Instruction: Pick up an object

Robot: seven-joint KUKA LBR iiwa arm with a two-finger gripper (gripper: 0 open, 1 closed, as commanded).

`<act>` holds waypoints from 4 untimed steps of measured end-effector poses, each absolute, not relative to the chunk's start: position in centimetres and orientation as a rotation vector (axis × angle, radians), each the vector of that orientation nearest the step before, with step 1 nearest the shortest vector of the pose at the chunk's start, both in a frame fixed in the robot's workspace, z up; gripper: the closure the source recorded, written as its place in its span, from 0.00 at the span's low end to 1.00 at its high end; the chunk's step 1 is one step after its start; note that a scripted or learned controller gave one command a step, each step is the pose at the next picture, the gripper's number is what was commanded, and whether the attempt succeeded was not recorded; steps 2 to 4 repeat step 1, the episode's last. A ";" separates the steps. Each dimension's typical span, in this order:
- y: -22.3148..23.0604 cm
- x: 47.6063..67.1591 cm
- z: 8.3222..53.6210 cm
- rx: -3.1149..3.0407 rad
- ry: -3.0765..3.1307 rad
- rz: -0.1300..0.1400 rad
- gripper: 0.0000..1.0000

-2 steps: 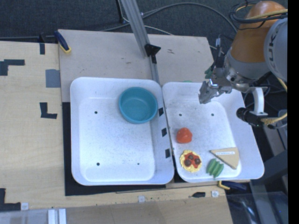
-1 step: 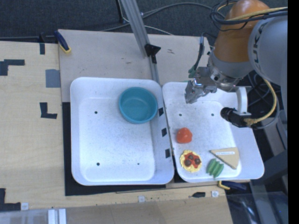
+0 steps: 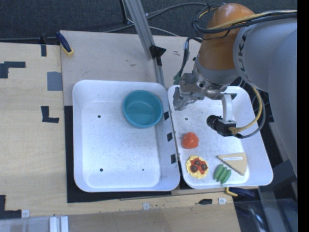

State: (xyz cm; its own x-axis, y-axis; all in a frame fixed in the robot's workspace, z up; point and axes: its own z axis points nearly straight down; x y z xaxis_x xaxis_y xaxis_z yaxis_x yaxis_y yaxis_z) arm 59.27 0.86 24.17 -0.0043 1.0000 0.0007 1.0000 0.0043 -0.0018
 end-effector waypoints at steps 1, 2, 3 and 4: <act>6.0 59.7 24.7 -2.216 -2.226 -0.001 1.00; 6.0 59.7 24.7 -2.216 -2.226 -0.001 1.00; 6.0 59.7 24.7 -2.216 -2.226 -0.001 1.00; 6.0 59.7 24.7 -2.216 -2.226 -0.001 1.00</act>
